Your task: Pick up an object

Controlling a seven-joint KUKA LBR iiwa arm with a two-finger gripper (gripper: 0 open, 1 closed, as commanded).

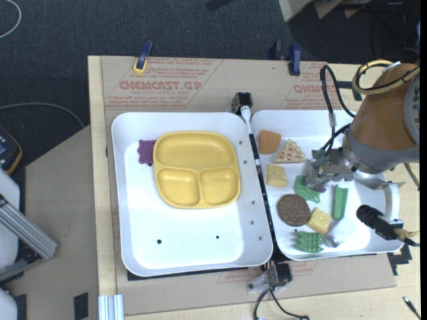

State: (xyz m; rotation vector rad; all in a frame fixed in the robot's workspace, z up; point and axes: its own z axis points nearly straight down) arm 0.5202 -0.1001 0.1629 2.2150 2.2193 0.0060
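Right bin (293,120), centre-right of the frame: toy food lies scattered, and the gripper (319,175) sits low among it, right over a green piece (306,192). Whether it grasps anything, I cannot tell. A green stick (340,202) lies just right of it, a brown round cookie (293,209) below-left, a pizza slice (289,153) above-left. Left bin (130,199) carries a yellow divided plate (196,168) with a purple piece (145,152) beside it. The board (200,79) behind reads "CHEMCAST GP" in red.
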